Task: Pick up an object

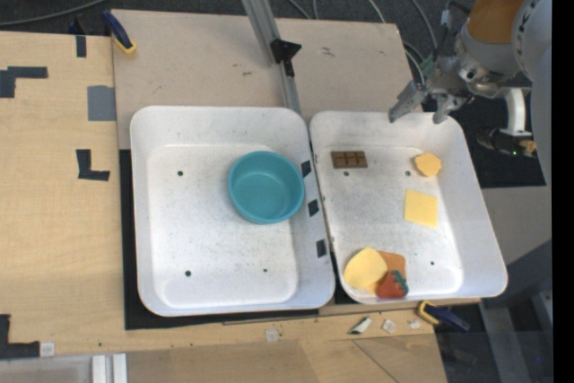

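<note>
Tool point(420, 108) open, seemingly empty; arm cut off at right

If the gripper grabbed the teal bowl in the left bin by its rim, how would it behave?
The round teal bowl looks like thin plastic, so probably light and stiff. Its smooth rim may slip between fingers. Sitting upright on the left white bin, it likely slides rather than tips when pushed.

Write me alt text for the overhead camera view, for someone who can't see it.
A robot gripper hovers open over the far edge of the right bin, holding nothing. That bin holds a chocolate bar, yellow pieces and a pile of toy food; the left bin holds a blue bowl.
</note>
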